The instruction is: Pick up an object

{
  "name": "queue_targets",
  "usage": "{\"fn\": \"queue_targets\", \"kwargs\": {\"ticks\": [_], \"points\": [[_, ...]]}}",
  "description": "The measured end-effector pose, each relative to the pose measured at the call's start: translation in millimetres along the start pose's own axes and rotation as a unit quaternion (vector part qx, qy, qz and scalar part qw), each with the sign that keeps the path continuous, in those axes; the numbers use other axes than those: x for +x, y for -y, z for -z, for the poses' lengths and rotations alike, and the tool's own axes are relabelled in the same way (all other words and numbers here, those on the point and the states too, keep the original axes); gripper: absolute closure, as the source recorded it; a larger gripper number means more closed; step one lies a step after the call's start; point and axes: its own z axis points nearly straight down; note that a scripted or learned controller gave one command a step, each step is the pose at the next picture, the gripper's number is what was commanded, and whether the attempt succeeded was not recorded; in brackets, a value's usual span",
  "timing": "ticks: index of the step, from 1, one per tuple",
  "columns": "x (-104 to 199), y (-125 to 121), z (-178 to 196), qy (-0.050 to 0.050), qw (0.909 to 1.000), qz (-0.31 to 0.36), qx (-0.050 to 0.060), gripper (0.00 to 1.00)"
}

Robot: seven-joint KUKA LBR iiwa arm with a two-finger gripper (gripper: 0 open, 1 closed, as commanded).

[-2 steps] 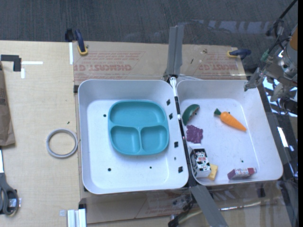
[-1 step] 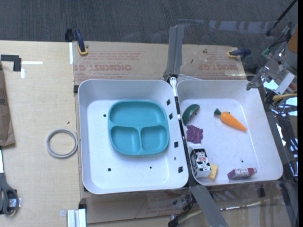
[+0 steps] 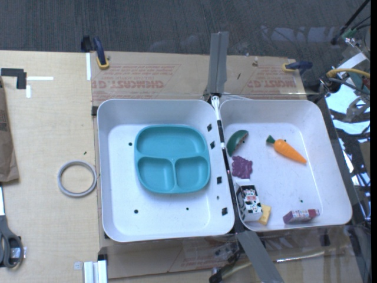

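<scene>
The right bin holds several small items. An orange toy carrot lies near its back right. A green and dark curved piece rests by the left wall, with a purple bunch just below it. At the front left stands a small white carton with black spots, and a yellow piece leans against it. A red and white packet lies at the front right. The left bin carries a teal divided plate.
A roll of tape lies on the wooden bench left of the bins. Scissors sit at the bottom left corner. Cables and hardware crowd the right edge. A grey divider post rises behind the bins.
</scene>
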Motion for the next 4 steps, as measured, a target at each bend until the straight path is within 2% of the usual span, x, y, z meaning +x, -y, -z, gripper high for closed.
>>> {"fn": "queue_targets", "kwargs": {"ticks": [1, 2, 3, 4], "points": [[0.9, 1.1, 7.3, 0.003, 1.0000, 0.003, 0.001, 1.00], [0.8, 1.0, 7.1, 0.003, 1.0000, 0.003, 0.001, 0.00], [-1.2, -12.8, 24.5, 0.001, 0.9952, -0.098, 0.001, 0.00], [-1.4, -12.9, 24.3, 0.001, 0.9951, -0.099, 0.001, 0.00]]}}
